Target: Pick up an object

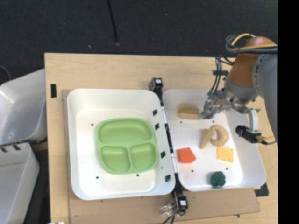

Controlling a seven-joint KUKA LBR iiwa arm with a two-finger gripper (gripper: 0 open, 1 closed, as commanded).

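Right bin (243,171): five items, spread out. Tan bread-like block (188,112) near the far-left corner; gripper (209,109) sits just beside its right end, little gap there. Curled tan pastry (215,136) at centre, yellow cheese-like wedge (225,154) just below it, close. Orange block (186,155) stands apart on the left, open floor around it. Dark green ball (217,178) near the front wall, free on its far side. Left bin (79,181): green divided plate (127,145) fills the middle; open white floor on all sides of it.
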